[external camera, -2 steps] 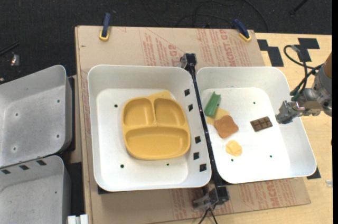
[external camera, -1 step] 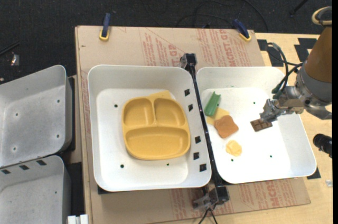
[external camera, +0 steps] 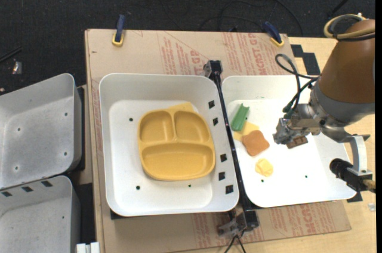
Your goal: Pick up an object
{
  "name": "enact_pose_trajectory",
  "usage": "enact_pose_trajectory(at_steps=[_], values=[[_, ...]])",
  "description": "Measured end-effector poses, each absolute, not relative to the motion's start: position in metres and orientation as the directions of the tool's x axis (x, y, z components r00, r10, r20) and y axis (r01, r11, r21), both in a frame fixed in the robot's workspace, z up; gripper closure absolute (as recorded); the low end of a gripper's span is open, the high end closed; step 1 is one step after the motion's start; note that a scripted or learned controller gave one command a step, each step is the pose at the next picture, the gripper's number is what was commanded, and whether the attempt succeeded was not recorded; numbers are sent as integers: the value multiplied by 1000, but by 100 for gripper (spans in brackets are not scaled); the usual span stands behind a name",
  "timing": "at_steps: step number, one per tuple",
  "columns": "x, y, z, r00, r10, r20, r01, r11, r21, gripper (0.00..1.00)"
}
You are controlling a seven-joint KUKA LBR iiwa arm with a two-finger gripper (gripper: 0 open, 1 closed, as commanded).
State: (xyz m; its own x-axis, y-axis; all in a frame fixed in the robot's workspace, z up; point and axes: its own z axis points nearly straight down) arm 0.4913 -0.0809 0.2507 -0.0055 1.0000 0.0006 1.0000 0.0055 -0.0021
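Two shallow white bins sit side by side on a cardboard-covered table (external camera: 155, 46). The left bin (external camera: 113, 144), in the middle of the frame, holds a yellow divided plate (external camera: 176, 145) lying flat, with two small compartments toward the top and one long one below.

The right bin (external camera: 310, 186) holds the small things, all gathered near its left side. A green piece (external camera: 240, 116) lies tilted close to the wall between the bins. Just below and to its right lies an orange-brown piece (external camera: 256, 142), and a thin yellow bit (external camera: 249, 127) peeks out between these two. A small yellow piece (external camera: 264, 168) lies lower, apart from the others, toward the lower middle of that bin.

The arm (external camera: 352, 76) comes in from the right edge of the frame. The gripper (external camera: 292, 133) hangs over the right bin, just to the right of the orange-brown piece and not touching it. From this angle I cannot tell how far the jaws stand apart, and nothing is seen held between them.

Two yellow clamps (external camera: 119, 37) grip the cardboard's top edge.
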Motion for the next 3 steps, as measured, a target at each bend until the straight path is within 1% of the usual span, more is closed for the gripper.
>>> enact_pose_trajectory(at_steps=[1,2,3], values=[[495,-26,256,-4,1000,0,1000,4,0,100],[503,25,242,-4,1000,0,1000,4,-2,100],[508,76,247,-7,1000,0,1000,7,1,100]])
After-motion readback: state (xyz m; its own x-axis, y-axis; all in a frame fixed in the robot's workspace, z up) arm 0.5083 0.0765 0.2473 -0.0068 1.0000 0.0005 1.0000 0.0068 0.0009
